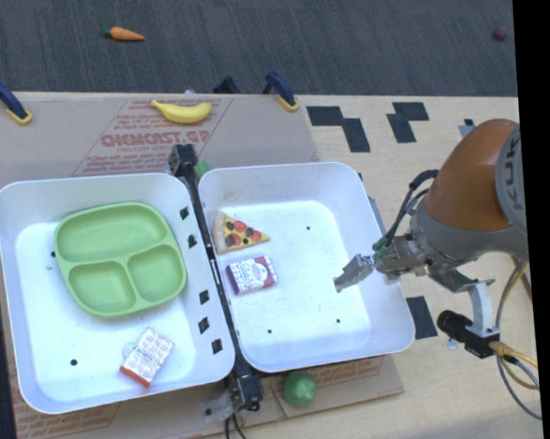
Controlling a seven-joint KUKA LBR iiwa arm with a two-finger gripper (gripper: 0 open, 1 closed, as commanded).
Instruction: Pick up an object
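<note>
In the right bin (348, 185) lie a pizza slice (236, 232) near its left wall and a purple-and-white carton (252, 275) just below it. My gripper (352, 274) hangs over the right part of that bin, well to the right of the carton, with nothing visible between its fingers. The grey arm with its orange band (474, 176) reaches in from the right. In the left bin (16, 279) rest a green divided plate (120, 257) and a small red-and-white packet (145, 355).
A toy banana (183, 109) lies on the cardboard behind the bins. A green ball (300, 388) sits on the bench in front of the right bin. A small carrot (126, 33) lies on the floor far back. Blue clamps (280, 89) hold the cardboard.
</note>
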